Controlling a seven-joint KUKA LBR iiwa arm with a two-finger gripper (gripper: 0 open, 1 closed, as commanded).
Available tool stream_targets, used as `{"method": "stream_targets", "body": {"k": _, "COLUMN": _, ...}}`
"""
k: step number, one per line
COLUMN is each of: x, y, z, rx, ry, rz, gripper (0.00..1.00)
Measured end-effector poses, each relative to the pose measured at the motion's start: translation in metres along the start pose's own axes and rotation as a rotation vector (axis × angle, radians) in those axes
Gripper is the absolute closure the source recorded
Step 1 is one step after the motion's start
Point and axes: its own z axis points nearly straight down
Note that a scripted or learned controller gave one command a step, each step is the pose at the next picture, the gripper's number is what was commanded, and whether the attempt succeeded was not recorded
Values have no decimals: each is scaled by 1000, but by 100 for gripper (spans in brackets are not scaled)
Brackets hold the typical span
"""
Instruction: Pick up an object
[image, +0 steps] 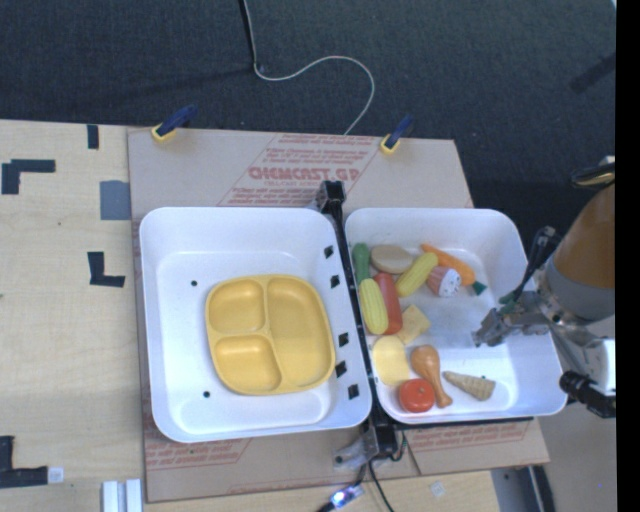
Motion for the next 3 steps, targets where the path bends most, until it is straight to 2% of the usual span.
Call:
{"method": "stream_targets", "body": {"k": 1, "x": 6, "y": 2, "z": -61, "rx": -3, "ry": -1, "rz": -1, "gripper": 100}}
{"method": "stream_targets", "body": {"k": 2, "x": 7, "y": 3, "z": -87, "rx": 1, "ry": 0, "rz": 0, "gripper": 100}}
{"method": "stream_targets", "body": {"k": 3, "x": 57, "y": 4, "z": -94, "rx": 2, "ry": 2, "rz": -5, "gripper": 100}}
